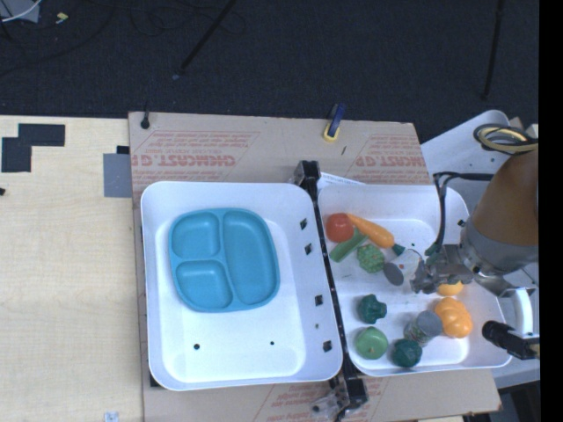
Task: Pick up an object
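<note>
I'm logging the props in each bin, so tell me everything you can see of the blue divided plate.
The blue divided plate is light blue and looks like smooth plastic, a rounded rectangle with a raised rim. Ridges split it into three compartments: two smaller ones on its left half, one long one on its right. It lies flat, right side up and slightly turned, in the upper part of the left white bin, resting on the bin's floor. Nothing lies in it.

camera view | fixed overhead, slanted down | both bins (229, 376) framed | mid-range
</note>
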Motion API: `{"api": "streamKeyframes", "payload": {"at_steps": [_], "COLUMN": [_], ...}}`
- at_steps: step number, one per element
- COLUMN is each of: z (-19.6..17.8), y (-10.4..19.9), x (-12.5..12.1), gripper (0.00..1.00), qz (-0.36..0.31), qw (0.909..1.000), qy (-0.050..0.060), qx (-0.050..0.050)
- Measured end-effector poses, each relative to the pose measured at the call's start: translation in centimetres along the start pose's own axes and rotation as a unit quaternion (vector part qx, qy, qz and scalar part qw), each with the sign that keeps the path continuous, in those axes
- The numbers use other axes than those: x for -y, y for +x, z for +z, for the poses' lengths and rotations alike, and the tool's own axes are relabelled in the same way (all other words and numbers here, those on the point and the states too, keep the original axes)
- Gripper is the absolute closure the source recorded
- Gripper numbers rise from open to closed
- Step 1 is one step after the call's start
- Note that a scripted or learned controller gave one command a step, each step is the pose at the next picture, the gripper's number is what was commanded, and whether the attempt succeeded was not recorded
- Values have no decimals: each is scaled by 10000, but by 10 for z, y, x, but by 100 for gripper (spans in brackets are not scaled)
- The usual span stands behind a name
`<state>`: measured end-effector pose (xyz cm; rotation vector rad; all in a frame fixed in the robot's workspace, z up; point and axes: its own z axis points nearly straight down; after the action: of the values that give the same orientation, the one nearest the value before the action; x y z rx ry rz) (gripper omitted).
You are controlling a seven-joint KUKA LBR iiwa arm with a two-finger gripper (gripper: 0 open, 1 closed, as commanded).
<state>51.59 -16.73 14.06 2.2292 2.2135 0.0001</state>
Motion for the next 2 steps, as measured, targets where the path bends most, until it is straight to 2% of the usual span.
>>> {"api": "streamKeyframes", "payload": {"at_steps": [2], "z": [-89], "y": [0], "x": [-7], "gripper": [100], "qz": [-39], "qw": [10000], "qy": [-7], "qx": [2]}}
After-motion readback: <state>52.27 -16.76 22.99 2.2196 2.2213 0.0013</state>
